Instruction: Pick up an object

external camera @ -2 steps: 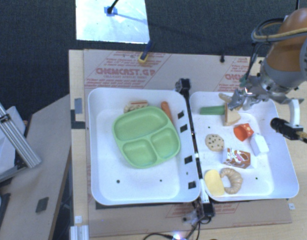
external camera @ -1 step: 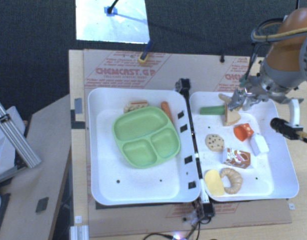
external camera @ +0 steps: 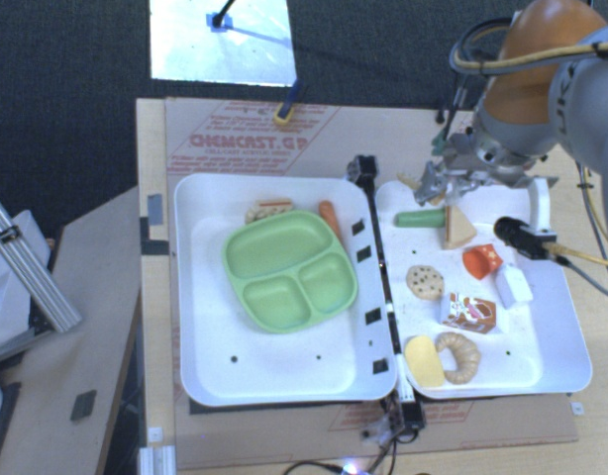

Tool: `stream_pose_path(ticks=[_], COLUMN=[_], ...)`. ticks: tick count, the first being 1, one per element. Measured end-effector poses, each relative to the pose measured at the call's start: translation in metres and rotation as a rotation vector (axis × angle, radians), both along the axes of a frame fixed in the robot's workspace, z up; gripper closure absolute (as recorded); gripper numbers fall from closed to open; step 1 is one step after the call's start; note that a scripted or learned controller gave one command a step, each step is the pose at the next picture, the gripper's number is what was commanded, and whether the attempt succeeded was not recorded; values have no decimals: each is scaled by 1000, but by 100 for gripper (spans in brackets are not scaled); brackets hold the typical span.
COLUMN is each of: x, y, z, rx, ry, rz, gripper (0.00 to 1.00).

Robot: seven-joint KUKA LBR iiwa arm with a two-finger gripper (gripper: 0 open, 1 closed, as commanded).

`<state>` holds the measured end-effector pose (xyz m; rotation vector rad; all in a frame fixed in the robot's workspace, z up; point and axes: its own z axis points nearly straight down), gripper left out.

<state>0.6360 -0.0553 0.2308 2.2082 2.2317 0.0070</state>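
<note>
Left bin has a green divided tray sitting in it, with a slice of toast and a little carrot tucked behind it. Right bin is where the pickable stuff is: green pickle-looking thing, cheese wedge, cookie, red piece, a snack packet, pretzel. The end effector hangs over that bin's far left corner, just above the green piece; can't tell whether it's open or closed.
</note>
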Motion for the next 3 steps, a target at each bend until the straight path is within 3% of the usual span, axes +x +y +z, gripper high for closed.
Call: stream_pose_path(ticks=[1, 2, 3], x=[-1, -12, -3], y=[21, 6, 7], z=[0, -2, 1], rx=[-2, -3, -2], ry=[3, 4, 2], rz=[-3, -10, -6], gripper=[100, 100, 100])
